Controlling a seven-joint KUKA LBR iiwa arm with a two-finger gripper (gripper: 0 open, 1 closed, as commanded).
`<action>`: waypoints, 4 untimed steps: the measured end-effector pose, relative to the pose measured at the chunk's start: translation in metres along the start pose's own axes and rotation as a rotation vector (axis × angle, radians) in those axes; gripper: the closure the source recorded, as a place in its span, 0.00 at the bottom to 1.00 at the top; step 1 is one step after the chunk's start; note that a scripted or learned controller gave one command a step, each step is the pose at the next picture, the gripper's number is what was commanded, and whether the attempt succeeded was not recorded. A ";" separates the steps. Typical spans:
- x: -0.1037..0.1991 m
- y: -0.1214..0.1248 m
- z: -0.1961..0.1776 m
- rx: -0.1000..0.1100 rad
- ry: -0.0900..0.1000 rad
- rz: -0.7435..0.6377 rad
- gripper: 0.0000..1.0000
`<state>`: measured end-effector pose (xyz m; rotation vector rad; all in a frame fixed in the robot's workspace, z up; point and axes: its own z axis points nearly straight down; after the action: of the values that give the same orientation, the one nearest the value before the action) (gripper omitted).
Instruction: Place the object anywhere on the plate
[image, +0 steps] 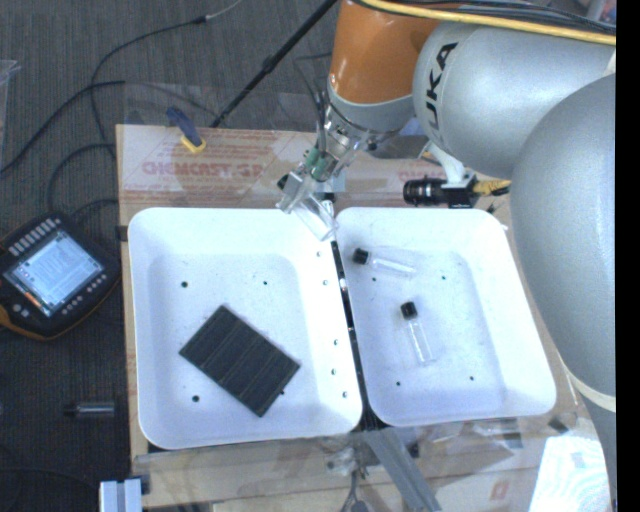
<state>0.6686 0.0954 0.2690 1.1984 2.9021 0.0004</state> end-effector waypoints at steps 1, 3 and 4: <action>0.054 0.026 -0.115 0.000 -0.001 -0.146 1.00; 0.103 0.092 -0.166 -0.003 -0.001 -0.917 1.00; 0.104 0.094 -0.176 -0.009 -0.003 -0.918 1.00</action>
<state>0.6603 0.2354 0.4448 -0.2111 3.1266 0.0100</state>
